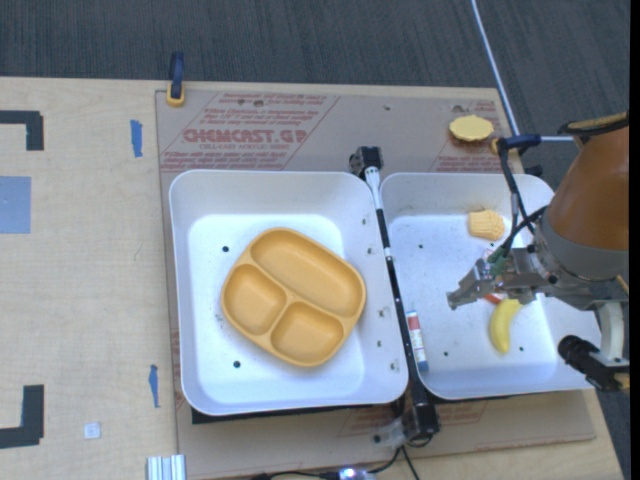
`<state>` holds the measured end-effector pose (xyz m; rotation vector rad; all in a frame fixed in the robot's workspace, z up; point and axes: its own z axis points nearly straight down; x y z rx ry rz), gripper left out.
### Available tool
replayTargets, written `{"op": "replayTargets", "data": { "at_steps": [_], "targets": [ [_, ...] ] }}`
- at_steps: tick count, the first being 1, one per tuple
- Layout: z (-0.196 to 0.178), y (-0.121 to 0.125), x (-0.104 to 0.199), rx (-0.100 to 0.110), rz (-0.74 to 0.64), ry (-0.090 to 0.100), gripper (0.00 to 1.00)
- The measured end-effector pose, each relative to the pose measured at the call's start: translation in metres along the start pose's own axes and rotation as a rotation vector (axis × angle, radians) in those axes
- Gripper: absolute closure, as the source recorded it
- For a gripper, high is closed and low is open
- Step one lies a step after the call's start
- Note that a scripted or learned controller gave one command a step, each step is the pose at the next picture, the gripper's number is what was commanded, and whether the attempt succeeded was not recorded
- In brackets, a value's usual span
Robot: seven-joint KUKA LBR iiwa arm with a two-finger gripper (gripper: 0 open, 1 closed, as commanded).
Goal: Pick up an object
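Note:
A yellow banana [503,325] lies in the right bin [440,368], near its right side. A small yellow corn piece [487,225] rests toward that bin's back. My gripper [478,290] hangs low over the right bin, just left of and above the banana's upper end. I see nothing held in it. The grey arm with its orange band [592,203] covers the bin's right edge.
The left bin [200,268] holds a yellow three-compartment plate [292,296]. A round yellow piece [471,128] sits on the board behind the right bin. A marker-like stick [415,338] lies along the rim between the bins. Cables cross above the right bin.

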<state>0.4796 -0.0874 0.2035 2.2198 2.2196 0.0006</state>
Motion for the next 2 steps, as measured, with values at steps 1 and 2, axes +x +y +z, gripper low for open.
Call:
{"op": "replayTargets", "data": {
  "at_steps": [1, 2],
  "targets": [
    [0.003, 0.001, 0.061, 0.001, -0.002, 0.003, 1.0],
    [0.019, 0.015, 0.01, 0.001, -0.001, 0.0, 1.0]
  ]
}}
